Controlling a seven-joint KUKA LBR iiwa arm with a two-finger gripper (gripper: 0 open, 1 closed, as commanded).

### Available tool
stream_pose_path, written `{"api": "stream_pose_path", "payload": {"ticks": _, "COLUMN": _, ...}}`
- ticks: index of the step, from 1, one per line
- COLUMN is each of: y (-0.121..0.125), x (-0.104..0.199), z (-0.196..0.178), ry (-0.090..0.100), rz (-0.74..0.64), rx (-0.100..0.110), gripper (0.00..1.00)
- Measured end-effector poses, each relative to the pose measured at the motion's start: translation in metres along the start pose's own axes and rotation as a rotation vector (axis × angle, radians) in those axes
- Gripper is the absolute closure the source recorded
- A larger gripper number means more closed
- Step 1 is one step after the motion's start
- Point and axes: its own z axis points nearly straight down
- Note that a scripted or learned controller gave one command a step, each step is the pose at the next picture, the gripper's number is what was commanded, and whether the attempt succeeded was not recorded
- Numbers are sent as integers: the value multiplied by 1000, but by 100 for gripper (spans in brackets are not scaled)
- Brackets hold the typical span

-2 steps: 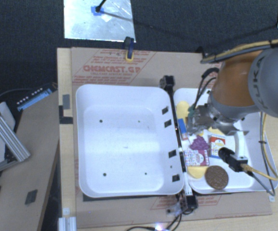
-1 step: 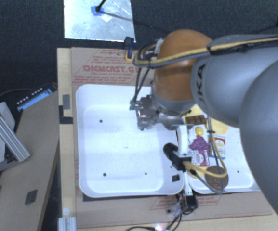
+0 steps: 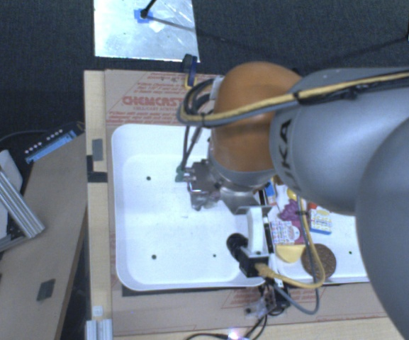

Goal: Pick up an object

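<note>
Objects (image 3: pixel 300 222) heaped in the right bin (image 3: pixel 346 271) beneath the arm (image 3: pixel 332 140); jaws' state impossible to tell.

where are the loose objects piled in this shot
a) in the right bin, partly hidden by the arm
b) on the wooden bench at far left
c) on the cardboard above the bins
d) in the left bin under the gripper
a: the colourful items and a brown disc lie in the right bin, just beside the arm that crosses over it.
</note>
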Motion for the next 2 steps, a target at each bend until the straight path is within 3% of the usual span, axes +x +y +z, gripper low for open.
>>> {"api": "stream_pose_path", "payload": {"ticks": 1, "y": 24, "x": -2, "z": -132, "ry": 3, "rz": 5, "rx": -18, "gripper": 100}}
{"api": "stream_pose_path", "payload": {"ticks": 2, "y": 22, "x": -1, "z": -135, "ry": -2, "rz": -2, "rx": -5, "gripper": 100}}
